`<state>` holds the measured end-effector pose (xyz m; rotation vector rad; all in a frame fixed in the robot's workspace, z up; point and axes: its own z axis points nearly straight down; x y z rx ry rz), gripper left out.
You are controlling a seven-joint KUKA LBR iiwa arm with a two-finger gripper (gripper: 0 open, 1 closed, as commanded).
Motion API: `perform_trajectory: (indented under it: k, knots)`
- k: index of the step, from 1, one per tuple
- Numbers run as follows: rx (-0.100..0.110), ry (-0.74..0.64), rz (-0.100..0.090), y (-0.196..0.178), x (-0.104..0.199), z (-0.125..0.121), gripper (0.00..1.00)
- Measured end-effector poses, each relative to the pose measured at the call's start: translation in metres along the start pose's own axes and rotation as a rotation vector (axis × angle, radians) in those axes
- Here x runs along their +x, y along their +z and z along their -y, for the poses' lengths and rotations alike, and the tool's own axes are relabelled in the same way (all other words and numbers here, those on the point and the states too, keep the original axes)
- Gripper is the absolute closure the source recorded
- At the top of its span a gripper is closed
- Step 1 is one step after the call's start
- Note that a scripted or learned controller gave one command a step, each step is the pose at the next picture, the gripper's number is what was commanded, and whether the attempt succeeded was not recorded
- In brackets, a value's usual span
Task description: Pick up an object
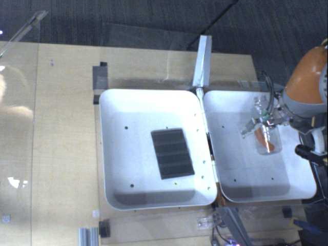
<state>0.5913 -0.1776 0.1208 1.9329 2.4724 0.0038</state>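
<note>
camera view: you're looking down at a slant on a wooden bench [61, 152] with two white bins side by side.
left bin [118, 137]: centre of the frame, holding one dark ribbed rectangular object [172, 154], lying flat and turned slightly off the bin's axis, a little right of the bin's middle and apart from every wall.
right bin [230, 137]: right half of the frame, touching the left bin along their shared edge.
arm [307, 86]: comes in at the right edge, orange band in the upper right, grey wrist just below it, reaching over the right bin.
gripper [265, 132]: over the right bin's upper right part, pale and partly see-through against the white floor.
orange-red object [266, 141]: small, blurred, right at the gripper's tip; its shape can't be made out.
fingers: you can't tell from this view whether they're apart, together or clamped on the orange-red object.
divider: a grey metal bar [202, 68] stands up from the bins' shared top corner, toward the top centre of the frame.
</note>
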Motion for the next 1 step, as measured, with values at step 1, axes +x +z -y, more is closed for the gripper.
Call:
perform_trajectory:
  k: [1]
  knots:
    - [0.000,0.142,-0.001,0.0308,0.0064,0.0091,0.00]
